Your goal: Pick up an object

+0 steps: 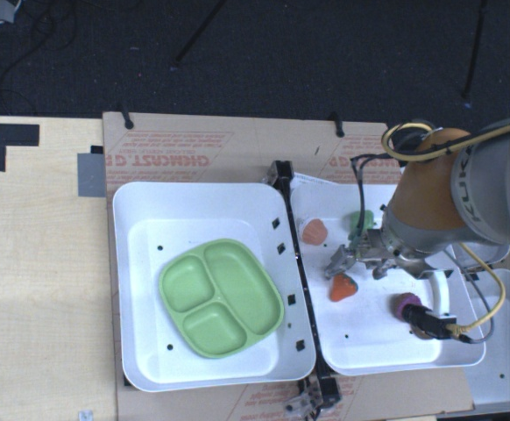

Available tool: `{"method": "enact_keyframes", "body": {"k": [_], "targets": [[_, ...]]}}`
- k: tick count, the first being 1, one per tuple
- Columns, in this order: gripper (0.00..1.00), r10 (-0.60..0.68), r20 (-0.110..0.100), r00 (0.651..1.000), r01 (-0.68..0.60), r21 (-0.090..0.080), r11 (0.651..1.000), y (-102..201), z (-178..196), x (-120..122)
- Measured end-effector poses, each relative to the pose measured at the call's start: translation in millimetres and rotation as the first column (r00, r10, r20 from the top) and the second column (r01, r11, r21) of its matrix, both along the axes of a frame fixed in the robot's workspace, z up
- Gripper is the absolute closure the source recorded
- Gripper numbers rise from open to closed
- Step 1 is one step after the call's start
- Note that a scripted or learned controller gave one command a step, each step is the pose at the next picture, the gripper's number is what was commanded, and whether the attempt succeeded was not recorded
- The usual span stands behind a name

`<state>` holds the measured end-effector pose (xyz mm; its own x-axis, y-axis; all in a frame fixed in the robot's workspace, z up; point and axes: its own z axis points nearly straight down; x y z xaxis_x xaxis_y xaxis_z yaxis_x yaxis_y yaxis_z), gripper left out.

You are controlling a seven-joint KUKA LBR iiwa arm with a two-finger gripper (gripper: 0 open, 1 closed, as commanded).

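My gripper (346, 264) hangs low over the right bin (369, 358), near its middle. A red-orange object (343, 288) lies on the bin floor just below the gripper tip, touching or nearly touching it. A salmon-pink object (315, 231) rests to the upper left of the gripper, close to the divider. A green object (360, 220) sits behind the gripper, partly hidden by the wrist. A purple object (407, 303) lies to the gripper's right.
The left bin (141, 226) holds a light green divided plate (221, 298) lying flat. A black divider (294, 270) separates the two bins. The arm's orange band and grey body cover the right bin's far right corner.
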<state>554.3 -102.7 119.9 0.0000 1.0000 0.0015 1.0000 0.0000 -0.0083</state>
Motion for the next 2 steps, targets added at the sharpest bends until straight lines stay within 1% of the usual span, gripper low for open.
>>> {"method": "enact_keyframes", "body": {"k": [1,2], "targets": [[1.0,-0.007,0.002,1.0,0.007,0.0,1.0,-2,13,0],[1.0,0.001,0.011,1.0,-0.001,-0.001,1.0,3,63,9]]}}
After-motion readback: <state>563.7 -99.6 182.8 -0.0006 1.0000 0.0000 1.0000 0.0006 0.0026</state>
